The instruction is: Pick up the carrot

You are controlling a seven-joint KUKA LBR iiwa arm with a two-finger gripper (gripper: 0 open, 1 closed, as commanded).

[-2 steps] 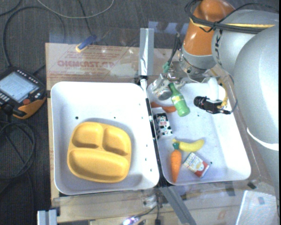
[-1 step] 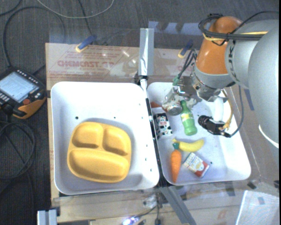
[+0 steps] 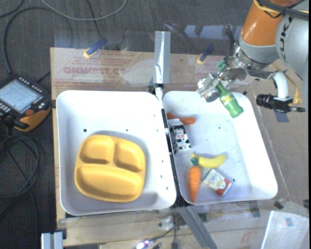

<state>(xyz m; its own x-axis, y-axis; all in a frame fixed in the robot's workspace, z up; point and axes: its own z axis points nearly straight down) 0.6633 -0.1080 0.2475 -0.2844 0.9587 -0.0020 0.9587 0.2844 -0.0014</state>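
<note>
Gripper (image 3: 221, 90): a green bottle (image 3: 230, 101) is seen pinched between the fingers, above the right bin's (image 3: 259, 139) far edge.
Carrot (image 3: 195, 181): laid in the right bin's near left part, just beside a banana (image 3: 210, 161) and a small carton (image 3: 216, 182).
Left bin (image 3: 72, 108): a yellow divided tray (image 3: 111, 167) is held.

Illumination is even and fairly bright, from overhead. The two white bins (image 3: 145, 100) read near full brightness, with mild loss of surface detail on their floors. The yellow tray (image 3: 111, 167) in the left bin casts only a thin, soft shadow along its lower edge. A clear sheet behind the bins carries faint glare. Left of the bins, the dark carpet (image 3: 20, 40) is dim and grainy. Focus is soft overall; the gripper (image 3: 213, 88) above the right bin shows slight blur.
</note>
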